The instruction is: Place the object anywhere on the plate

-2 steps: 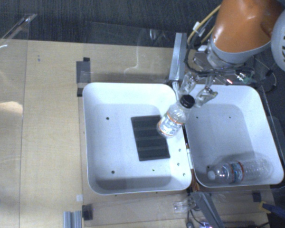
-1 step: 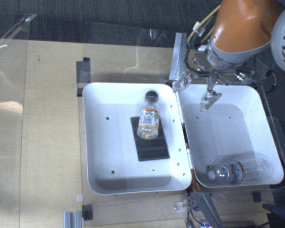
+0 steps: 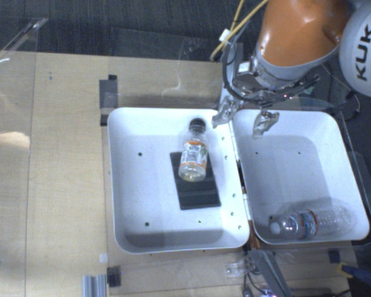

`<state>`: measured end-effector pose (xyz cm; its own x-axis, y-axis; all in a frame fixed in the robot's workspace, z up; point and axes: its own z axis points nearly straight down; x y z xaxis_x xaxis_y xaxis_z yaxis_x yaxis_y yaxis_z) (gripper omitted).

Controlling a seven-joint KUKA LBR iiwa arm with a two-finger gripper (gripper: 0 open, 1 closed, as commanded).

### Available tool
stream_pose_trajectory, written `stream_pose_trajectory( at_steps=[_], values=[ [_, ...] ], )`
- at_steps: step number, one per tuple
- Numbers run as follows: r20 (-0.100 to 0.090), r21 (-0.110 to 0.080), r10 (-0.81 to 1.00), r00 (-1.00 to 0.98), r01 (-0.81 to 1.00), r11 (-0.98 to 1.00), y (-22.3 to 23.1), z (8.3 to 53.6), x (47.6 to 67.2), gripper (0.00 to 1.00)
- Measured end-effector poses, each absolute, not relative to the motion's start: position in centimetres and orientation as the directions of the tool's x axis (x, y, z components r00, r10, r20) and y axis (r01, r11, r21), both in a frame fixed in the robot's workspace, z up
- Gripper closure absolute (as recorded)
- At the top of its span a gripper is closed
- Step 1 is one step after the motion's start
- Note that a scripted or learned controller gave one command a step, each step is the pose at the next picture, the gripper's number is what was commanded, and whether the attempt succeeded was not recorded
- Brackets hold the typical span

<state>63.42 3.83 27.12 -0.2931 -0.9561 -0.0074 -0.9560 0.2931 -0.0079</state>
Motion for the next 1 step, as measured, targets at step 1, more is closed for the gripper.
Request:
stream_pose_trajectory(
  at_steps=[1],
  values=[
    [-0.009, -0.007, -0.923, -0.386, -0.923, 0.386, 6.24, 30.64, 62.7, 0.0]
  ],
)
